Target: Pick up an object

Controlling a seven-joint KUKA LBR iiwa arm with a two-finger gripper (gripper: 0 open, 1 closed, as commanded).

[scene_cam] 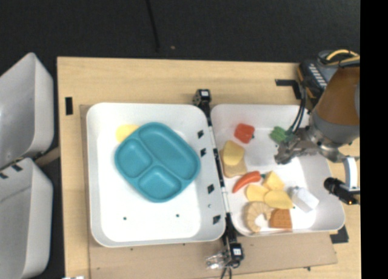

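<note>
- Left bin: holds a blue divided plate near its centre, with a yellow item tucked under the plate's far-left rim. Not the working area for this step.
- Right bin: holds the candidates. Red piece toward the far-left corner; pale yellow block against the left wall; red-orange pepper-like piece just beside it toward the near side.
- Near edge of right bin: crowded cluster, with yellow wedges, a round tan item and an orange-brown square touching or overlapping. White object at the cluster's right.
- Green piece: toward the far edge of the right bin, apart from the cluster, just beside the gripper.
- Gripper: low over the middle of the right bin, between green piece and yellow wedges. Nothing visible between the fingers. Claw state: cannot tell, detail too small and dark.
- Judged step: approach and selection, no grasp yet.
- Recommended: target an isolated item, green or red piece, not the packed cluster. Descend vertically, centred over the item, clear of bin walls. Close fully before lifting; verify hold on rise.
</note>
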